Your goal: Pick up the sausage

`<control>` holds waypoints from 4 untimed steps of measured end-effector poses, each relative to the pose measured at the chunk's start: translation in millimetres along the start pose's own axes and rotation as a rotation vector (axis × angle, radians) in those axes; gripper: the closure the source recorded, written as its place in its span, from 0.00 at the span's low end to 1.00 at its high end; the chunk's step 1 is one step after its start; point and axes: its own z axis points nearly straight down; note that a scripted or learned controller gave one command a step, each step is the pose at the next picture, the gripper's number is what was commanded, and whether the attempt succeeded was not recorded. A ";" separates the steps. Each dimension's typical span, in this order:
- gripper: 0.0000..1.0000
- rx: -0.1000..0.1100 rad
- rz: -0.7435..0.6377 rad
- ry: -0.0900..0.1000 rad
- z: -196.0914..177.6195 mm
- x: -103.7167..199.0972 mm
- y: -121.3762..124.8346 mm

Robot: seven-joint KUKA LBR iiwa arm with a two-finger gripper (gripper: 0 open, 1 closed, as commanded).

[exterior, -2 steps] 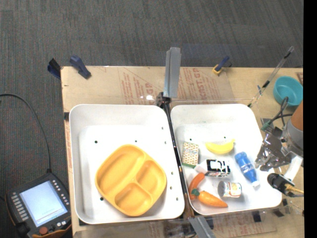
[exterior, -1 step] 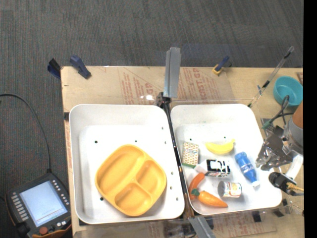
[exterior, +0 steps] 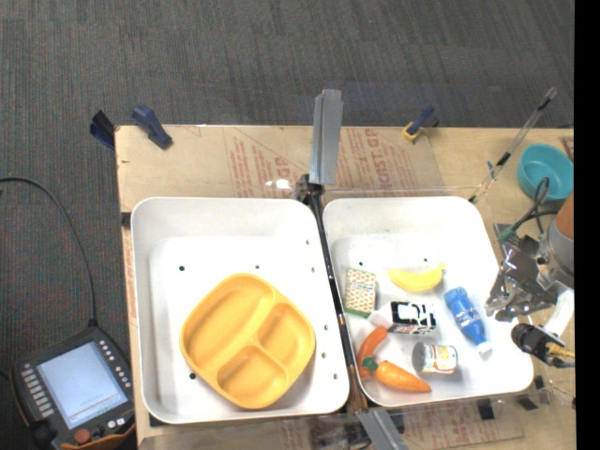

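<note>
Sausage (exterior: 372, 342) lies at the lower left of the right bin (exterior: 469, 216), just above the carrot (exterior: 398, 375). Gripper (exterior: 521, 289) hangs at the frame's right edge; its grip I cannot make out.

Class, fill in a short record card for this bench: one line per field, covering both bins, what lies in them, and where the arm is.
left bin: holds a yellow divided tray
right bin: holds the small items
sausage: reddish, near the right bin's left wall, beside the carrot
other items: banana, blue bottle, can, cracker box, black-and-white toy
gripper: at the right bin's right rim, apart from the sausage
</note>
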 end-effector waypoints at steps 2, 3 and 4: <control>1.00 0.013 -0.005 -0.004 -12.3 -0.4 0.3; 1.00 0.021 -0.009 -0.007 -18.3 -0.7 0.3; 1.00 -0.016 -0.113 0.006 121.4 -12.6 -4.2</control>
